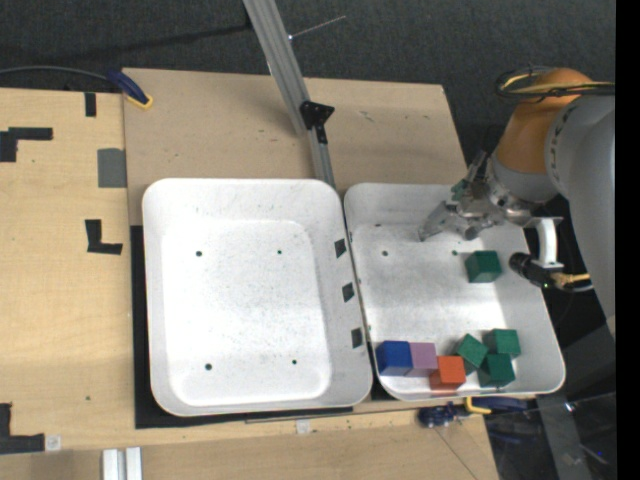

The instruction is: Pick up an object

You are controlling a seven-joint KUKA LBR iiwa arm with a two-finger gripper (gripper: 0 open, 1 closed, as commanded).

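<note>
The right bin (400,268) has open floor at its middle; a lone green block (483,266) sits toward its right wall; the gripper (452,225) hangs above-left of it, fingers spread, holding nothing; more blocks (450,360) crowd the near edge.

A grey metal pole (285,63) slants across the wooden bench (60,268) above the left bin (240,288).

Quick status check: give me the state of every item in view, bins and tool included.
Tool: over the right bin's far end, nothing seen in it.
Lone green block: lying in the right bin, apart from the others.
Blue block: at the near wall, touching the purple block.
Orange block: beside the purple one.
Green cluster: three blocks bunched in the near right corner.
Left bin: flat on the bench.
Right bin: flat, holding all the blocks.
</note>
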